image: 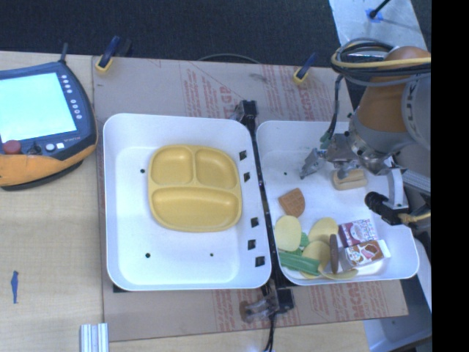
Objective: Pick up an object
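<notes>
The gripper [314, 161] hangs over the right bin [282, 139] with its fingers spread apart and nothing between them.

Just to its right a small tan block [349, 178] sits on the bin floor. Below the gripper lies a brown cookie-shaped piece [292, 202]. Further below are the yellow food pieces [289, 232], a green piece [299, 262] and a red and white carton [363, 242]. Far to the gripper's left, the yellow tray [195, 188] rests in the left bin [124, 218].
</notes>
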Controlling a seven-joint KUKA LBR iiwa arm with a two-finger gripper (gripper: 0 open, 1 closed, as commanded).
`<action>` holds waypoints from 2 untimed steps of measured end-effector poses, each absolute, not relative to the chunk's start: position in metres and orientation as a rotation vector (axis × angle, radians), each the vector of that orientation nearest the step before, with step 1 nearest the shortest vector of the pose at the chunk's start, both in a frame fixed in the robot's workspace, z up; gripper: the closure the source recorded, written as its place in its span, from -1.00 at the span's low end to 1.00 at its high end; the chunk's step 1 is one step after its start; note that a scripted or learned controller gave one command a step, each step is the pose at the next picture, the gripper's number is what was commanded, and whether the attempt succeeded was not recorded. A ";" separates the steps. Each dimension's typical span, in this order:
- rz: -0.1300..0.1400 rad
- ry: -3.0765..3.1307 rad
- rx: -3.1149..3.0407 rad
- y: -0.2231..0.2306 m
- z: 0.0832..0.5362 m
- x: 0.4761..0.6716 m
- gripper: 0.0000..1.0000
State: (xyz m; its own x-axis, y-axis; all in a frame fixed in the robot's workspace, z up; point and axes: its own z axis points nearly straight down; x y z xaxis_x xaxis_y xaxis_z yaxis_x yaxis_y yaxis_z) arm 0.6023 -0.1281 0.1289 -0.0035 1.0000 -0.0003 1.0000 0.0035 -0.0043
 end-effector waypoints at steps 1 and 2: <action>-0.011 -2.229 -2.230 -0.095 0.096 0.540 -1.00; -0.010 -2.232 -2.225 -0.195 0.099 0.616 -1.00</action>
